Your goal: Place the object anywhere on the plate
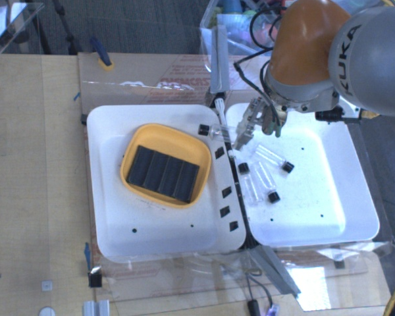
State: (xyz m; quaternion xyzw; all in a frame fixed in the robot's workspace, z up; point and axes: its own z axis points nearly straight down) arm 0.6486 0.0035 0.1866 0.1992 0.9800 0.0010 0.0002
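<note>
Clear tubes with black caps lie in the right bin [329, 203]: one [275, 158] near its middle, two [255, 184] closer to its left edge, lying side by side. Another capped tube [212, 131] sits at the far right corner of the left bin [112, 229], apart from the plate. The yellow plate [166, 164] rests in the left bin's middle and carries a dark ribbed block [164, 173]. The hand [242, 135] hangs over the seam between the bins, near their far edge; whether it is wide, narrow or holding anything cannot be told.
</note>
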